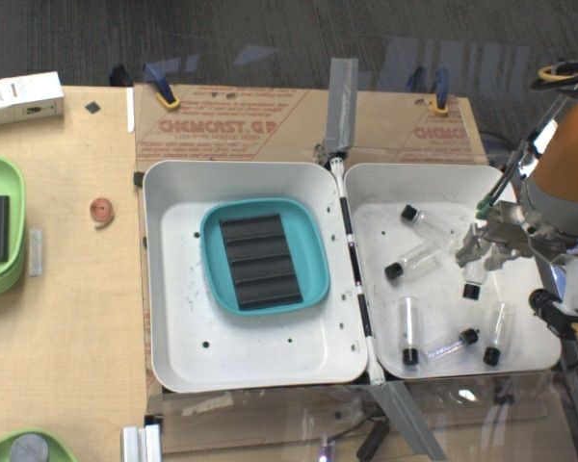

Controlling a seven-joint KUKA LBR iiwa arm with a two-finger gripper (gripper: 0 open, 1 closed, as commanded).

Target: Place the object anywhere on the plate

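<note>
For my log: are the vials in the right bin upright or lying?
Lying. Each vial rests on its side on the bin floor.

You have the plate in the left bin; six capped vials lie scattered in the right bin, gripper above them.

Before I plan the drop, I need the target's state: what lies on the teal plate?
A dark ribbed block lies on the teal plate, covering its middle; what is beneath the block is hidden.
</note>
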